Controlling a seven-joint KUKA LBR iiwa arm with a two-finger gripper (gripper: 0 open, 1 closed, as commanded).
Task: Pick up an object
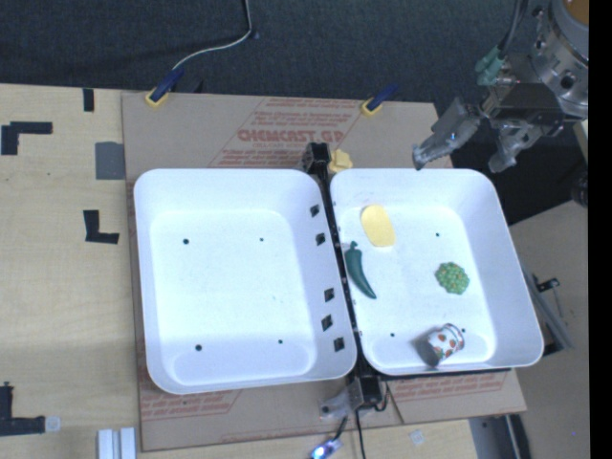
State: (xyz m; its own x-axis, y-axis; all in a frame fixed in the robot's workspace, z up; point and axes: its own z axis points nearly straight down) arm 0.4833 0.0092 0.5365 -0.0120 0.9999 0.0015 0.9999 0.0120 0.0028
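The right bin (497,218) holds a flat yellow piece (378,226) near its back left, a dark green pepper-shaped object (360,270) along the left wall, a green broccoli-like lump (452,277) at mid right, and a small red, white and grey object (441,343) at the front. My gripper (469,142) hangs above the bin's back right corner, clear of all of them. Its two fingers stand spread apart with nothing between them.
The left bin (153,218) lies beside the right one, joined by a black clip strip (330,275). Both rest on a cardboard sheet (277,132). Yellow and blue clamps (164,88) sit at the sheet's back edge, and a cable (239,17) runs behind.
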